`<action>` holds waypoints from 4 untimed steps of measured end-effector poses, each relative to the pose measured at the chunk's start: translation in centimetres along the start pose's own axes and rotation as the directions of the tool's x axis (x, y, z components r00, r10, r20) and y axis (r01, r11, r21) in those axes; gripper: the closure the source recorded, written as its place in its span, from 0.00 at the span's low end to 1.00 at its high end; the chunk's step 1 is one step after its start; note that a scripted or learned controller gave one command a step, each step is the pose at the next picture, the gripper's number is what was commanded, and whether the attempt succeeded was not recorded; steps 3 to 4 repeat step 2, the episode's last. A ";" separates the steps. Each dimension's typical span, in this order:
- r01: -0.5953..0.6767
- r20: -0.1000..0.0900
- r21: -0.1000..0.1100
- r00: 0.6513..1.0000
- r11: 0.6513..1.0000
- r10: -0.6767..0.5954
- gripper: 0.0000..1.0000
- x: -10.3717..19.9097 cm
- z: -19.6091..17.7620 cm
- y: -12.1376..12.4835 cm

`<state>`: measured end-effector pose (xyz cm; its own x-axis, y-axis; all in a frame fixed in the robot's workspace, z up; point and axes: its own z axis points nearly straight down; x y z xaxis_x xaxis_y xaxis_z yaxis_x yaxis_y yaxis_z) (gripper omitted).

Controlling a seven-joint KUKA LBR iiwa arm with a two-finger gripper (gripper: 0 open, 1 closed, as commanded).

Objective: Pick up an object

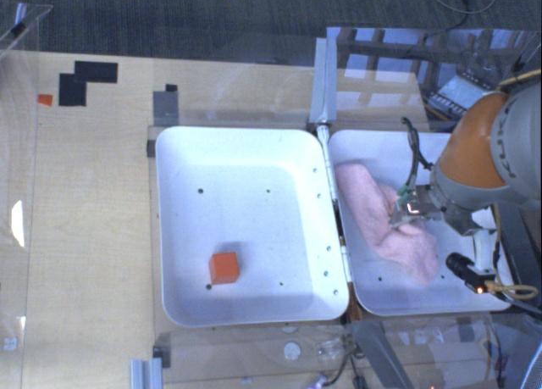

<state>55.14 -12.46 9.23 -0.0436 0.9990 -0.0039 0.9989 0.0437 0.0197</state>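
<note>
Camera view: gripper [410, 212] low in right bin [373, 298], down on pink cloth [381, 222]. Jaw state: cannot tell. Cloth flat on bin floor, not lifted. Orange block [224, 268] untouched in left bin [182, 209]. Lift outstanding.

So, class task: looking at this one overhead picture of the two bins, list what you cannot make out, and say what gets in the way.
- Gripper: whether it grips the pink cloth is unclear; the wrist covers the contact.
- Pink cloth: its right part is hidden under the arm.
- Right bin: its right side is covered by the arm.
- Orange block in the left bin: too small to show surface detail.
</note>
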 end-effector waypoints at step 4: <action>0.180 0.001 0.002 0.984 0.984 -0.180 0.00 -3.3 0.1 3.5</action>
